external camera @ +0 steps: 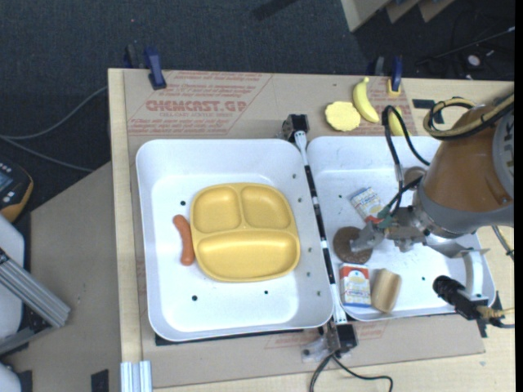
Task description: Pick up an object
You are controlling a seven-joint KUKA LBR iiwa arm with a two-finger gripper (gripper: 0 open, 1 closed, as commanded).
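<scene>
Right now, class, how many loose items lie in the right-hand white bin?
4 in view: a small printed packet near its middle, a brown round disc toward its left wall, then a red-and-white carton and a tan bread-like piece along its near edge. The arm may hide more.

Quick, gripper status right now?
Gripper: cannot be told; it sits low in the right bin beside a brown round object.

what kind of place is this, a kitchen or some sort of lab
Most likely a robot lab, not a kitchen: toy food such as a banana and hot dog sits around two white bins on a clamped board, with loose cables and carpet around.
</scene>
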